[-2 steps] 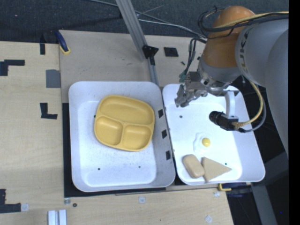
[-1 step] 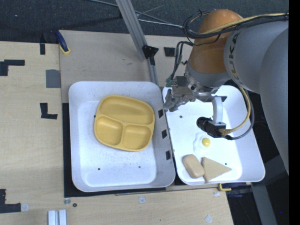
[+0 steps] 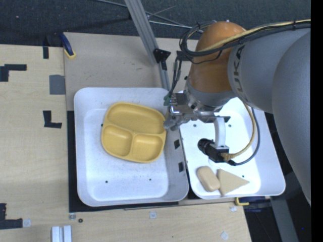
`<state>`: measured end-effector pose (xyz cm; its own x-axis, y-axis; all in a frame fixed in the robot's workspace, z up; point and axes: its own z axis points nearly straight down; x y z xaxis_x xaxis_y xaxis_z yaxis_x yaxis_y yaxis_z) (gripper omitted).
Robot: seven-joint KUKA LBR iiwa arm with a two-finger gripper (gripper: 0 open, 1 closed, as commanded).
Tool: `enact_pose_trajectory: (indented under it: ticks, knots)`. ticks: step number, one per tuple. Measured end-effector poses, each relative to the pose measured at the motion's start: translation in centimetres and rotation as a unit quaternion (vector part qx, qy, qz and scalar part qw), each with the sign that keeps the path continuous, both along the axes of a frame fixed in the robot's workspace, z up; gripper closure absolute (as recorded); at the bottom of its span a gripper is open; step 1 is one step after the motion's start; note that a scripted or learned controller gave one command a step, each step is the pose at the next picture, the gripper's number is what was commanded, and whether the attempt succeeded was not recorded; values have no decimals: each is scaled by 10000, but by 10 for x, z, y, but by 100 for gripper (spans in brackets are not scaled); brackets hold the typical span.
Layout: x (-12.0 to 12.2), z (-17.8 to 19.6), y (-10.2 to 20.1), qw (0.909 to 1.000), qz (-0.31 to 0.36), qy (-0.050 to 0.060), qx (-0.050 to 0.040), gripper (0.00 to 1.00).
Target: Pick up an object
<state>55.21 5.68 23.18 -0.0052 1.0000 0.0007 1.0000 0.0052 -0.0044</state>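
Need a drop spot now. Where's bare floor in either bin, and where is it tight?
Left bin: bare floor below the yellow tray, along the near wall, plus a strip on its left. Right bin: crowded. The arm covers its upper half, and the tan block and wedge sit at the near edge. A small gap remains mid-floor.

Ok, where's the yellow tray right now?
The yellow tray lies in the left bin, toward its upper right, with the gripper at its right edge.

Yellow three-compartment plate (image 3: 133, 132) — flat, upright, in left bin (image 3: 91, 185).
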Motion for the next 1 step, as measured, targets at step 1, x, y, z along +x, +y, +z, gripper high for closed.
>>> enact_pose_trajectory:
  ticks: [1]
  knots:
    - [-23,-13,45,10000,2,4,-3,100]
